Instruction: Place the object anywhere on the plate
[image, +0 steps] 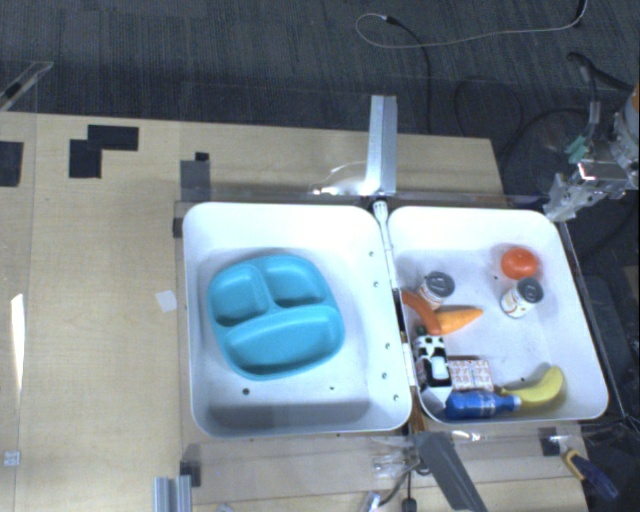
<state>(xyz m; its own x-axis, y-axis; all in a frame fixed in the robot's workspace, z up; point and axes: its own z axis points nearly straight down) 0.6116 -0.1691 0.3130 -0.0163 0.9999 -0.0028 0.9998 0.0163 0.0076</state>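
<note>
Blue three-section plate (275, 315) sits in the left bin (200, 300), nothing on it. All candidate objects are in the right bin (570, 300): an orange round piece (519, 263) at the far right, two small jars (437, 287) and (521, 297), a carrot (455, 320) near the divider, a black-and-white item (431, 348), a patterned box (470, 375), a blue bottle (480, 404) and a banana (535, 390) along the near wall. The task does not say which one is meant, so the object is somewhere in that right bin, not yet on the plate.

The gripper (585, 185) hangs past the far right corner of the right bin, outside its rim, with nothing visibly in it. Spread or closed – cannot tell, too small and cluttered there.

Risks from here, as I judge them:
- Near-left clutter – carrot, black-and-white item, box and bottle lie touching or just beside one another, so a descent there could pinch two things or shove a neighbour.
- Banana and bottle hug the near wall; the rim could block a clean closure.
- The jars and the orange piece look round, likely to roll or squirt out of a two-finger pinch.
- The carry must cross the raised divider between bins; a low path could knock the object loose.
- The plate lies tilted to the bin walls and has ridges, so a release at its edge may let the object slide off into the bin.
</note>
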